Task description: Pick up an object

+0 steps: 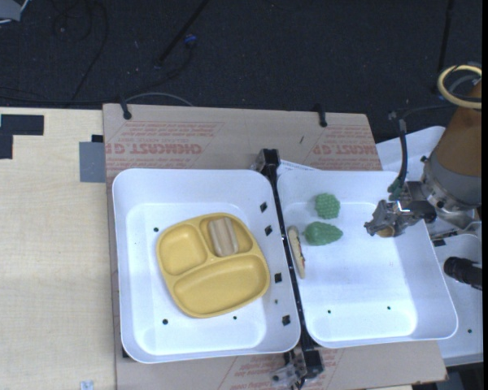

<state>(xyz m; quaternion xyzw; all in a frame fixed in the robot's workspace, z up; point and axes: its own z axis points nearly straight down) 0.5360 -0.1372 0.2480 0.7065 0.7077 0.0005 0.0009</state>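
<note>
I see the pincer (pixel 384 224) over the right bin (pixel 374 315), near 2 green objects (pixel 324 220); I cannot tell its state.

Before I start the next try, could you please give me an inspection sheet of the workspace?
Surface: two white bins, left bin and right bin, on cardboard.
Job's things: two green pieces and a tan stick in the right bin.
Clutter: yellow divided tray in the left bin, a tan item in its upper right compartment.
Grippers: gripper over the right bin's right side, nothing between its fingers.
Cables: black cables on the dark floor.
Surroundings: pale table at left.
</note>
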